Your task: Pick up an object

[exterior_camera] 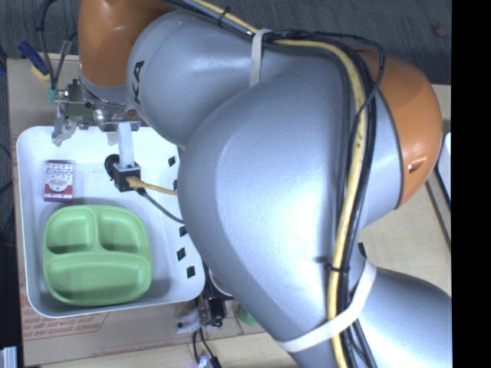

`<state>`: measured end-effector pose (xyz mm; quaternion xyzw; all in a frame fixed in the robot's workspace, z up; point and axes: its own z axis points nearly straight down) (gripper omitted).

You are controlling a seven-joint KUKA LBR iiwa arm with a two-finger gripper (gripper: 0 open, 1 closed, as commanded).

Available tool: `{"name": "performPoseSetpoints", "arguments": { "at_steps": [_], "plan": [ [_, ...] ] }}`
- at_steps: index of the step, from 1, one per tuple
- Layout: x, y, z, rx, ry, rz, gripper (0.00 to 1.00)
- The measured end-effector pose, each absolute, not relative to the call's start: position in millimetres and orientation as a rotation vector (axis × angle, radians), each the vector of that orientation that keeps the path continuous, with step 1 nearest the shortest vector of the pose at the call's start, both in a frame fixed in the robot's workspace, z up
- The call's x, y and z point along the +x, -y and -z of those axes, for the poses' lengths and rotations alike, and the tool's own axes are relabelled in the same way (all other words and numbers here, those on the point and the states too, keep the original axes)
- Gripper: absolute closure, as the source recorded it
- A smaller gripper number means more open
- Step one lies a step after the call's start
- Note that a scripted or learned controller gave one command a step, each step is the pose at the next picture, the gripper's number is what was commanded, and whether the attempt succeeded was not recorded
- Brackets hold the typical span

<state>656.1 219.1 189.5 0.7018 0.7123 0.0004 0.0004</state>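
Observation:
A green divided plate [96, 255] lies in the near part of the left white bin [24, 205]. Behind it, by the bin's left wall, a small red and white packet [58, 180] lies flat. My gripper [67, 119] hangs below the orange wrist band over the bin's far left corner, above and behind the packet and apart from it. I see nothing held in it. The grey arm hides the right bin and the left bin's right side.
A white post with a black block [120, 169] and a yellow cable reaches down from the wrist to the bin floor beside the packet. Brown cardboard [61, 326] shows below the bin's near rim. Cables [201, 320] hang near the bottom middle.

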Motion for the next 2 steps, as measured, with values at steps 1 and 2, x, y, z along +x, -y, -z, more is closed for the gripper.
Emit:
{"name": "performPoseSetpoints", "arguments": {
  "at_steps": [1,2],
  "plan": [
    [592.0,-199,-97,2.214,-2.229,0.003,0.00],
    [657.3,-219,-94,2.213,-2.229,-0.006,0.00]
  ]
}}
